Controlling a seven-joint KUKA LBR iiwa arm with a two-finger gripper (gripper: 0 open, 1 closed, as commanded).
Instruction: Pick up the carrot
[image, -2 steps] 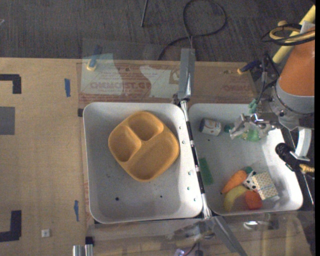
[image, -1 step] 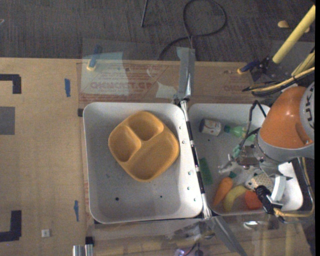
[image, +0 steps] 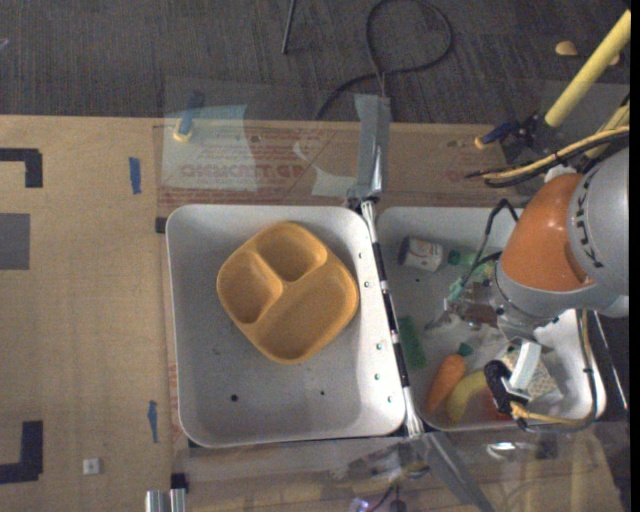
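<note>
**Fig. Task progress, overhead view.** Gripper hangs under the grey-and-orange wrist, over the mid part of the right shallow white bin. Whether it is spread or pressed together cannot be told, as the wrist covers it. Nothing is seen held in it.

The small tapered orange carrot lies on the bin floor toward the near wall, close to the gripper but apart from it. A pale yellow curved item lies just beside it on the right. Further out are a dark green strip by the bin's left wall and a white labelled pot at the far corner. The left shallow white bin holds an orange divided plastic plate.

Judged status: approach only. Alignment, descent, grasp & lift are all left to do.
</note>
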